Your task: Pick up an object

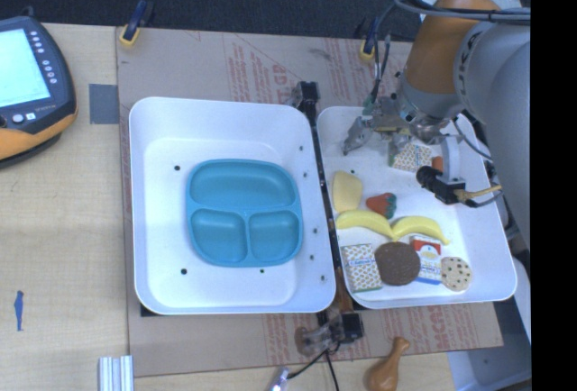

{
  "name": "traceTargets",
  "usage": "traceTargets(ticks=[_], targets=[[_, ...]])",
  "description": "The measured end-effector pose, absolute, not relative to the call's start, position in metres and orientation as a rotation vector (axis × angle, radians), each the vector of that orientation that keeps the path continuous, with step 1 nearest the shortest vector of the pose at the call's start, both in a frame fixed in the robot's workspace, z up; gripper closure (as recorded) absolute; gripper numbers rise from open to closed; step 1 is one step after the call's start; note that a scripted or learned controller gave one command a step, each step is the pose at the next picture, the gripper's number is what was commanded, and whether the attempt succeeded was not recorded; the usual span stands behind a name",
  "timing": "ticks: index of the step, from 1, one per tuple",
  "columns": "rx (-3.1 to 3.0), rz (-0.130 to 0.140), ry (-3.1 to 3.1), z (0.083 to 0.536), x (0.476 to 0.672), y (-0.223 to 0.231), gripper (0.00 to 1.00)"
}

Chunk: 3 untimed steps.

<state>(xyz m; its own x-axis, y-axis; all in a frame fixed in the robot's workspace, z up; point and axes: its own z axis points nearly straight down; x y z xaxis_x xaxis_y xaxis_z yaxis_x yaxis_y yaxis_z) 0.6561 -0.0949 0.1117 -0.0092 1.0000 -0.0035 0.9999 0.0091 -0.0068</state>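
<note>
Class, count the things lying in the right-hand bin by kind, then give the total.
Bananas: 2
Round cookies: 2
Printed packets: 3
Yellow block: 1
Red-and-green fruit: 1
Total: 9

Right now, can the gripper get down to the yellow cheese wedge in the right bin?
Probably yes. The gripper hovers over the far end of the right bin, and the cheese wedge lies just nearer the camera with nothing on top of it. The strawberry and banana lie close beside it, which could crowd the fingers.
</note>
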Motion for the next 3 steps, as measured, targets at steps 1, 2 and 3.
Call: traceTargets(ticks=[1, 2, 3], targets=[[-2.215, 0.005, -2.227, 0.092, 0.606, -0.106, 0.00], [-2.214, 0.004, -2.228, 0.092, 0.557, -0.100, 0.00], [-2.216, 0.003, -2.223, 0.092, 0.611, -0.107, 0.00]])
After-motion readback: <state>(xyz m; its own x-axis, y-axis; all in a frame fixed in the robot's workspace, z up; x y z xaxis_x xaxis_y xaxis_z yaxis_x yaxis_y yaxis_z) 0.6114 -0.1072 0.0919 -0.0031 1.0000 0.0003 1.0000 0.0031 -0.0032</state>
